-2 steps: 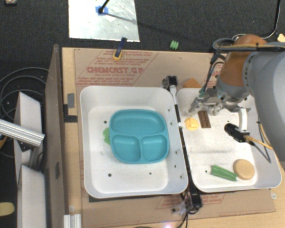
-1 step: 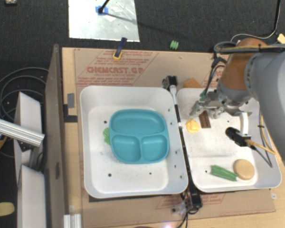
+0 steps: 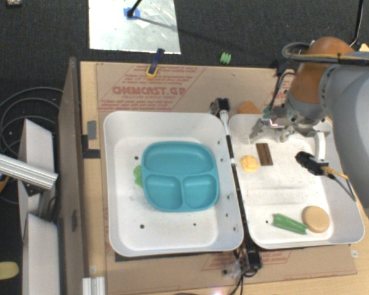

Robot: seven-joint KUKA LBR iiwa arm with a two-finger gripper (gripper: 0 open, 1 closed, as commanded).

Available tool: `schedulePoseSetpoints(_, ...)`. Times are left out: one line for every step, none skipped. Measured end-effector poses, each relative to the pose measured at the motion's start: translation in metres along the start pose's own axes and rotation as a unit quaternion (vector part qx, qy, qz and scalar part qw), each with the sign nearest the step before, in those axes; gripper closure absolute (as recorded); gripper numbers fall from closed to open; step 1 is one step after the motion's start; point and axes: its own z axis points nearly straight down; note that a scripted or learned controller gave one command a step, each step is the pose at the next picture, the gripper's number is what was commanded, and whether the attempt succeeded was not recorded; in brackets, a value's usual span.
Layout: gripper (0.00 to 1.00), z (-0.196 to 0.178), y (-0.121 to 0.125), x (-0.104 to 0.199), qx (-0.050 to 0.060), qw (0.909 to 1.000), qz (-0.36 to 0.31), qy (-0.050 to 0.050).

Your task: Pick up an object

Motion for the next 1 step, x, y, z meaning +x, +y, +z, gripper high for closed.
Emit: schedulePoseSetpoints(0.0, 0.0012, -0.0352, 0.018, 0.004, 1.0, 0.002, 0.001)
